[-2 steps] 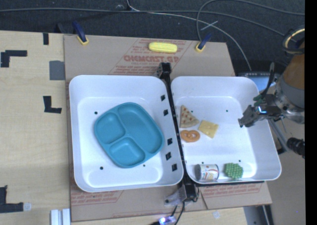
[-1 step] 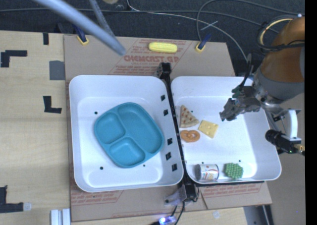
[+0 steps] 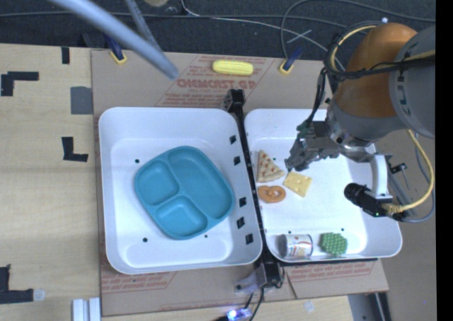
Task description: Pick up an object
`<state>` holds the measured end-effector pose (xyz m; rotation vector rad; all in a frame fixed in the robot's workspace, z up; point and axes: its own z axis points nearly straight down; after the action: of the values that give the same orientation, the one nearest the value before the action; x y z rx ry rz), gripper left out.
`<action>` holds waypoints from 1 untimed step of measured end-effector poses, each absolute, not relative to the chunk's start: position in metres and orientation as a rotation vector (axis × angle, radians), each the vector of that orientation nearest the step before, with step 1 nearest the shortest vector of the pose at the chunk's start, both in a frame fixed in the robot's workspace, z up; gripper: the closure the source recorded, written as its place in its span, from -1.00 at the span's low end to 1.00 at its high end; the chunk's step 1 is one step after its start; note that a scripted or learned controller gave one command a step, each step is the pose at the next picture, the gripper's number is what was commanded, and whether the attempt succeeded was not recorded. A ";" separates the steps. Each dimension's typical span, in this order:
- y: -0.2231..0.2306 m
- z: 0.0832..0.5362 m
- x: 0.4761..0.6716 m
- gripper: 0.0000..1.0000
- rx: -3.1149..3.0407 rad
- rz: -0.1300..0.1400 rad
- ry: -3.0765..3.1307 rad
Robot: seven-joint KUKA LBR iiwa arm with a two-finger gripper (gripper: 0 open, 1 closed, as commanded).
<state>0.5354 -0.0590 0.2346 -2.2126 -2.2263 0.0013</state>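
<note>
In the right bin lie a pizza slice, a yellow cheese wedge, a round orange-brown piece, a small can and a green bumpy ball. My gripper hangs over the bin's middle, just right of the pizza slice and above the cheese wedge. Nothing shows between its dark fingers, and their spacing is hard to read from above.
The left bin holds a blue divided tray. A yellow corn-like piece lies on the cardboard behind the bins. A black divider runs between the bins. Cables loop at the back right.
</note>
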 end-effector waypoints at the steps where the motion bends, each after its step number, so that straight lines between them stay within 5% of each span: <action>1: 0.000 0.232 0.537 1.00 -2.212 0.001 -2.227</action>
<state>0.5374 -0.0005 0.2320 -2.2118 -2.2275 0.0007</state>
